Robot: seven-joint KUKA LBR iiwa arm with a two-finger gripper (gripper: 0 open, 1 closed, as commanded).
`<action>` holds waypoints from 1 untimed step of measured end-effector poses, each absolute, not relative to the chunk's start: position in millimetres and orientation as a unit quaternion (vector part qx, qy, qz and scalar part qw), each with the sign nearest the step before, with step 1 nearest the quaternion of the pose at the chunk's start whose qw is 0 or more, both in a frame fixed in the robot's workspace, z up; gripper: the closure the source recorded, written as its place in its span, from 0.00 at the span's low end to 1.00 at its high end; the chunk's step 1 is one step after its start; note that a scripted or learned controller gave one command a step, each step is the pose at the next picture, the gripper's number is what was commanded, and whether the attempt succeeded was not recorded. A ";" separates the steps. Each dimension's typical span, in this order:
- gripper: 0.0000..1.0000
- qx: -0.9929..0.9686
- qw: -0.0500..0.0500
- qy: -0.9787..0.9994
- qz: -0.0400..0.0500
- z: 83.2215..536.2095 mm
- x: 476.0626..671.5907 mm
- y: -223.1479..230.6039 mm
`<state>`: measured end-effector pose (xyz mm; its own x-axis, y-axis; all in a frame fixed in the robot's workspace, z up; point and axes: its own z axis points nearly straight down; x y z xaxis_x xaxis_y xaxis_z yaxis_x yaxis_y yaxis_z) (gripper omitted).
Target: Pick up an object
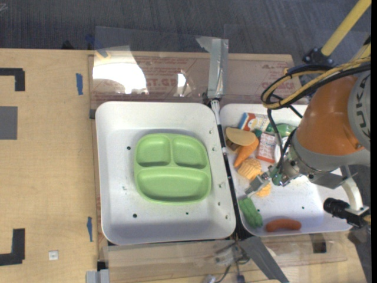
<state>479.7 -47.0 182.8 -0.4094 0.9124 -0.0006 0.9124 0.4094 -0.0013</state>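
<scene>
The right bin (309, 205) holds several toy foods. A tan bread slice (240, 137) lies at its upper left, with an orange carrot (244, 154) and a yellow waffle-like piece (250, 170) just below it. A green pickle (252, 213) and a red sausage (283, 224) rest near the front edge. Small cartons (267, 146) lie toward the back. My gripper (263, 183) hangs low over the bin's left side, right at the lower edge of the yellow piece. I see nothing clearly held in it.
The left bin (118, 128) contains a green divided plate (172, 167). A ridge (225, 164) separates the two bins. The arm's orange band (330, 119) and cables cover the right bin's back right. Bare white floor lies at the right bin's front right.
</scene>
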 end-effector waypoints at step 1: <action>0.00 -0.661 0.000 -0.750 0.001 182.6 479.8 7.3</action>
